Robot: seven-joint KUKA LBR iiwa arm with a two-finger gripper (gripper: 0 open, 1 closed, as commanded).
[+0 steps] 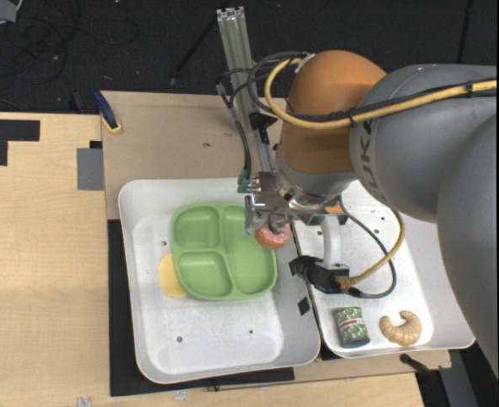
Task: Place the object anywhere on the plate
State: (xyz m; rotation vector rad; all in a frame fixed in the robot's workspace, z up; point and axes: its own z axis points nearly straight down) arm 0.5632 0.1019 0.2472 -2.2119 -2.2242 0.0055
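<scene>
A green divided plate (219,253) lies in the left white bin (207,346). My gripper (268,225) hangs at the plate's right rim, pointing down. A small round pink and red object (274,237) sits between its fingers, and the gripper is shut on it. The object hangs over the plate's right edge, near the gap between the two bins. The arm's orange band and grey body hide the back of the right bin.
A yellow piece (169,278) lies against the plate's left side. In the right bin (440,333) stand a small green can (351,326) and a tan croissant (401,327). Black cables (351,282) trail over that bin's left part.
</scene>
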